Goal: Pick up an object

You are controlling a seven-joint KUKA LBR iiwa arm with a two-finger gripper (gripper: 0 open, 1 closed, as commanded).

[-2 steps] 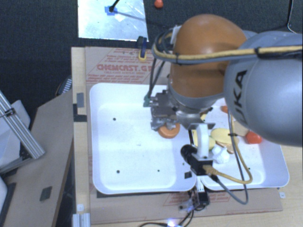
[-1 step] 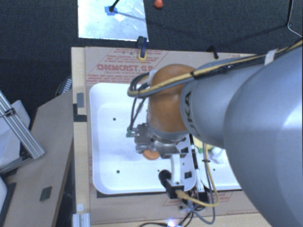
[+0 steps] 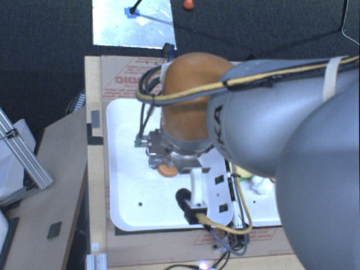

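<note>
From where I stand, the left white bin [image 3: 126,207] has a bare floor on its near-left side, and nothing lies there to grab. Moving right, the arm [image 3: 270,117] hangs low over that bin, its orange band [image 3: 188,94] directly above the wrist. Just under the wrist, 1 small orange object [image 3: 167,171] peeks out, resting on the bin floor or close to it. The gripper [image 3: 169,159] is buried beneath the wrist housing, so I cannot tell how it stands or whether it has that piece. The risk, I think, is a glancing descent that nudges the object sideways. Farther right, yellow and white items [image 3: 253,180] sit in the second bin [image 3: 264,215], mostly hidden.
</note>
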